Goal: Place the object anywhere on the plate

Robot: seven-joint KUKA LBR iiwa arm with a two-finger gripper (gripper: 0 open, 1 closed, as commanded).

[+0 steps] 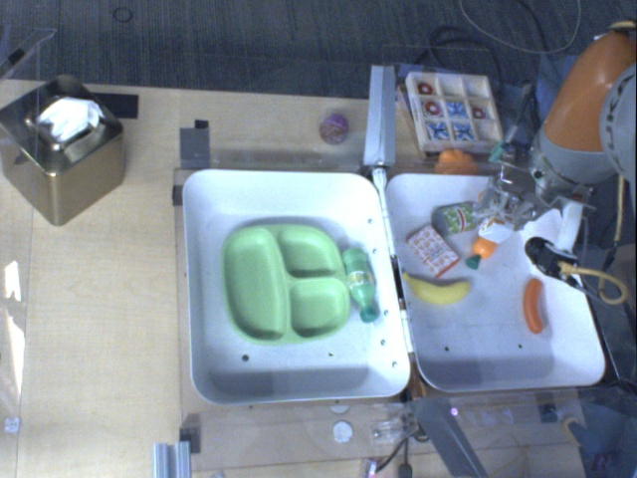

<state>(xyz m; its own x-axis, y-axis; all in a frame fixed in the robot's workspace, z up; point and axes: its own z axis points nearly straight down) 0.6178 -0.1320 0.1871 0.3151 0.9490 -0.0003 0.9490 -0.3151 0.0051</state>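
A green divided plate (284, 279) lies in the left bin (289, 378). A clear green plastic bottle (360, 283) rests against the plate's right edge. In the right bin (498, 361) lie a green can (455, 217), a patterned pink box (432, 251), a banana (438, 290), a small orange-capped item (481, 247) and an orange sausage-shaped toy (534, 305). My gripper (506, 205) hovers at the right bin's upper right, just right of the green can and above the orange-capped item.
A gold box (62, 157) with white paper stands at the far left. A tic-tac-toe board (453, 111) and an orange object (457, 162) lie behind the right bin. A purple ball (334, 126) sits behind the left bin. Cables (587, 277) hang beside the arm.
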